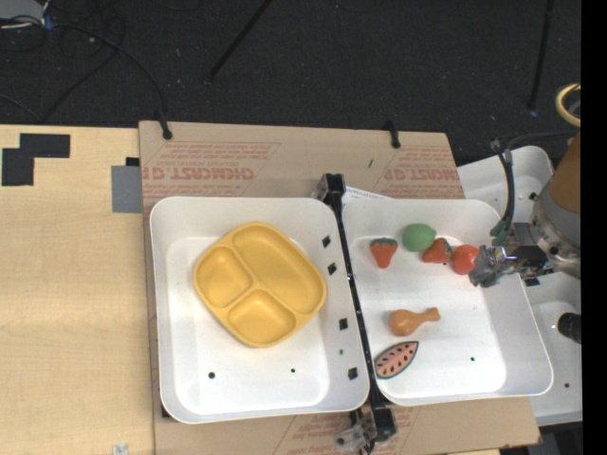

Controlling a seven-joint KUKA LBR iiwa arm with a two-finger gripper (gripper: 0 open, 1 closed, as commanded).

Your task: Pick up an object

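The hand (495, 265) is being held low over the right edge of the right bin (512, 373), with the arm (560, 211) reaching in across that rim. Whether it is apart or together cannot be told at this slant, and nothing is being seen gripped in it.

Just beside the hand, toward the bin's middle, a small red toy (465, 258) is lying, and it is judged to be the likeliest thing to be picked up. A second red piece (437, 250) is touching or nearly touching it, and a green round toy (418, 237) is sitting just beyond that, near the bin's far edge. These are being taken for hollow plastic play food: light, stiff, smooth and somewhat slippery, not fragile. The red toy would best be taken across its narrowest width, from above, with care that the neighbouring piece is not being pinched along with it.

Further out, a toy strawberry (383, 252) is lying near the divider between the bins, a toy drumstick (413, 320) is resting near the bin's middle, and a watermelon slice (395, 359) is lying flat by the near left corner; being thin, it is judged hard to grip.

In the left bin (180, 368), a yellow divided plate (259, 283) is sitting, broad and shallow.
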